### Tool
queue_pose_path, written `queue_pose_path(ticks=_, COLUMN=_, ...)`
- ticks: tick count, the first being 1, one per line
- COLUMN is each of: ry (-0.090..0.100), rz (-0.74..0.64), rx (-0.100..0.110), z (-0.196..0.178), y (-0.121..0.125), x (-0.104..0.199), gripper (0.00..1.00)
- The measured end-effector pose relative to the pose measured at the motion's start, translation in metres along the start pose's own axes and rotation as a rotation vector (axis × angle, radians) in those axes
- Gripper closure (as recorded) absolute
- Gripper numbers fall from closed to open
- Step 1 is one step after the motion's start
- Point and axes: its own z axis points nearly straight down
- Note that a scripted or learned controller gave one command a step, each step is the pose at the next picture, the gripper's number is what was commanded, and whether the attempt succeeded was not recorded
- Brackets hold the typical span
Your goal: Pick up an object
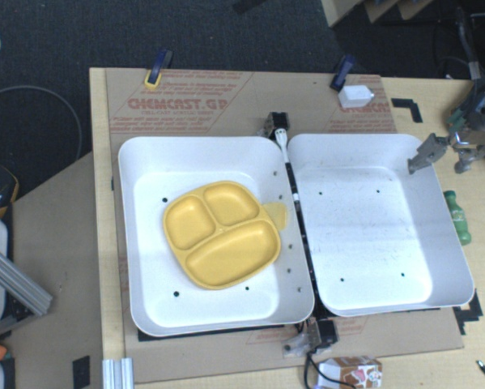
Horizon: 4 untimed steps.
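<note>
Plate (222, 233): yellow, 3 compartments, flat in the left bin (137, 217), near its middle.
Long axis: runs from upper left to lower right; the 2 small compartments face the far wall, the large 1 faces the near wall.
Gripper (440, 154): over the right bin's (372, 217) far right corner, fingers spread apart, nothing between them.
Hard to see: arm cut off at the right edge.

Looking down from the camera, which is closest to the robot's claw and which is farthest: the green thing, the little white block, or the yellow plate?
Counting from the gripper at the right edge:
1. The green object, just below it, outside the right bin's rim.
2. The small white block, up on the cardboard behind the right bin.
3. The yellow divided plate, far over in the left bin.
</note>
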Motion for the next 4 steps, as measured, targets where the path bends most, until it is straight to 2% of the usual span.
queue_pose_path(ticks=1, ry=-0.001, rz=-0.003, rx=-0.007, z=-0.142, y=-0.080, x=0.043, gripper=0.00)
queue_pose_path(ticks=2, ry=-0.001, rz=-0.005, rx=-0.010, z=-0.215, y=-0.096, x=0.076, gripper=0.00)
queue_pose_path(ticks=3, ry=-0.001, rz=-0.005, rx=-0.010, z=-0.273, y=-0.095, x=0.118, gripper=0.00)
queue_pose_path(ticks=4, ry=-0.002, rz=-0.001, rx=-0.007, z=-0.280, y=-0.095, x=0.116, gripper=1.00)
